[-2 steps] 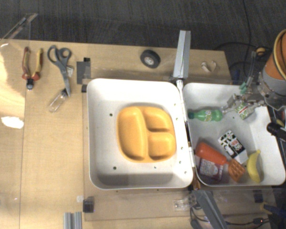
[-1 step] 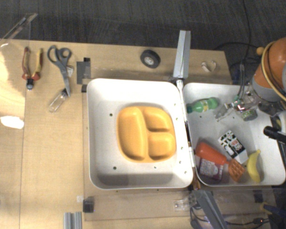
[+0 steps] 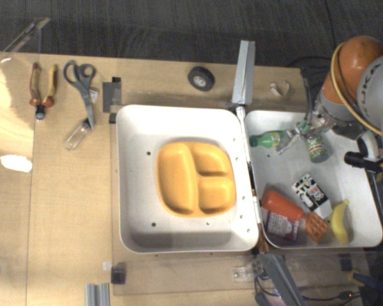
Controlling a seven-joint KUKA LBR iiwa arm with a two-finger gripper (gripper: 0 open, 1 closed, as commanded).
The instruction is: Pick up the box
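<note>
While the arm [image 3: 364, 75] reaches in over the top-right corner of the right bin [image 3: 357, 234], the box [image 3: 309, 192] lies flat on that bin's floor, roughly at its centre and slightly toward the near side. It is small and rectangular, white with bold black blotches — a cow-hide sort of print — and a little red detail on its top face. Its long axis runs diagonally, from upper-left to lower-right in the camera view; the lower-right end points toward the banana [image 3: 340, 222], which lies just beside it. Nothing rests on top of the box.

To its left, near but apart, lies an orange-red bottle-like item [image 3: 282, 204], with a purple packet [image 3: 281, 225] and an orange waffle-textured piece [image 3: 317, 227] along the near wall. At the far end of the bin a green bottle [image 3: 268, 139] lies on its side.

The gripper [image 3: 309, 132] sits low at the far end of the right bin, well apart from the box, next to a small green-and-white container [image 3: 316, 148]. Whether its pincer is released or clenched — cannot tell at this resolution.

The left bin [image 3: 134, 171] holds a yellow divided tray [image 3: 195, 176]. Scissors [image 3: 83, 85], pliers [image 3: 41, 88] and a tape roll [image 3: 202, 78] lie on the bench [image 3: 57, 203].
</note>
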